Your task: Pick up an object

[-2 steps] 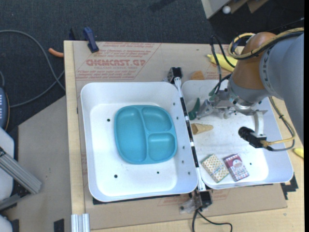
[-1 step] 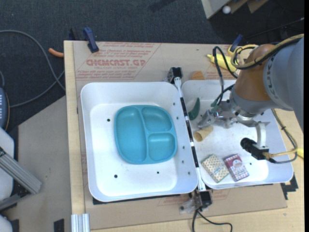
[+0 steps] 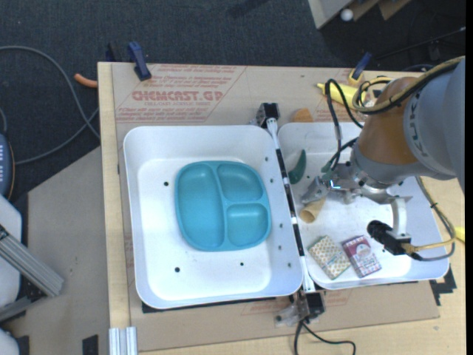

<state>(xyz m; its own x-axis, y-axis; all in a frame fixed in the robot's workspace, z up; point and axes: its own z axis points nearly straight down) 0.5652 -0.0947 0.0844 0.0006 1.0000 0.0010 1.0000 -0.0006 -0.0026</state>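
Over the right bin [image 3: 425,268] — hand [image 3: 323,187] beside cone [image 3: 309,211].

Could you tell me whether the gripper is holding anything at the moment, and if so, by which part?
It cannot be told: the gripper is low in the right bin, near a tan cone-shaped piece.

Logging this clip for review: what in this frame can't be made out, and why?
- Gripper: in the camera view, whether it is open or shut; the arm's wrist covers much of it.
- Right bin: its far right part is hidden under the arm.
- Small red packet: print too small to read.
- Green object by the bin divider: too small to identify.
- Tan cone-shaped piece: contact with the gripper unclear.
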